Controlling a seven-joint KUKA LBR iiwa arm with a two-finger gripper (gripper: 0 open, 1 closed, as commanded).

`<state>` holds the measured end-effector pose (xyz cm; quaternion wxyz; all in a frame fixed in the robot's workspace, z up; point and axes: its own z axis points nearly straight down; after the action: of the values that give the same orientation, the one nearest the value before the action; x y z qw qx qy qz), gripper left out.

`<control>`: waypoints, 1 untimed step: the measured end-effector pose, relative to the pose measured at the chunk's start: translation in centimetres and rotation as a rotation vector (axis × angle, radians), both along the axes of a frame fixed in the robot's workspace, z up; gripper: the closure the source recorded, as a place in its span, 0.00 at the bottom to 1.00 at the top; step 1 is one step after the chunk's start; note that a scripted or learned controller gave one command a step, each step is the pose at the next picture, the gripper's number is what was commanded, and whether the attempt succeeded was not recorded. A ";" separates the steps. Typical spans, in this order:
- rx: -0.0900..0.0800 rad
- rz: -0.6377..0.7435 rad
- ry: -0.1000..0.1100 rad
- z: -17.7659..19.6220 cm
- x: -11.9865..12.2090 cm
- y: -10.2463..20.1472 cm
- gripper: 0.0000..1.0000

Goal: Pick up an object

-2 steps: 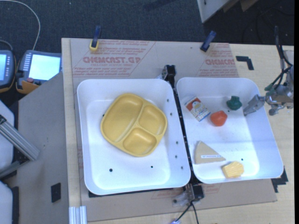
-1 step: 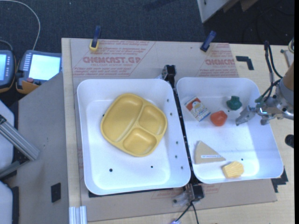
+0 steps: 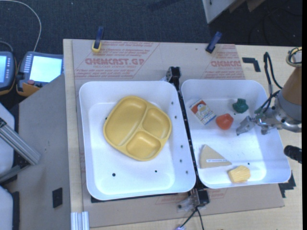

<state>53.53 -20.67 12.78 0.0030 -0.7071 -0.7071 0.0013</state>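
Fingers look spread apart with nothing between them, the gripper (image 3: pixel 253 124) hanging low over the right bin (image 3: pixel 273 174) near its right wall. Closest to it is the red-orange ball (image 3: pixel 224 121), with the green toy (image 3: pixel 240 105) just behind and the small carton (image 3: pixel 202 112) further left. The cheese wedge (image 3: pixel 214 157) and yellow chunk (image 3: pixel 239 174) sit nearer the front. The left bin (image 3: pixel 96 176) has the yellow divided plate (image 3: pixel 137 127).

Left of the pincer (image 3: pixel 248 125) lie a red ball (image 3: pixel 224 121), green toy (image 3: pixel 240 105) and small carton (image 3: pixel 202 112); below-left, a cheese wedge (image 3: pixel 214 157) and yellow piece (image 3: pixel 239 174).
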 end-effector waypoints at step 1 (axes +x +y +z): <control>0.000 -0.001 -0.001 -4.6 -0.1 0.1 0.00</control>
<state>53.43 -20.59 8.18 0.0028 -0.7073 -0.7069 0.0010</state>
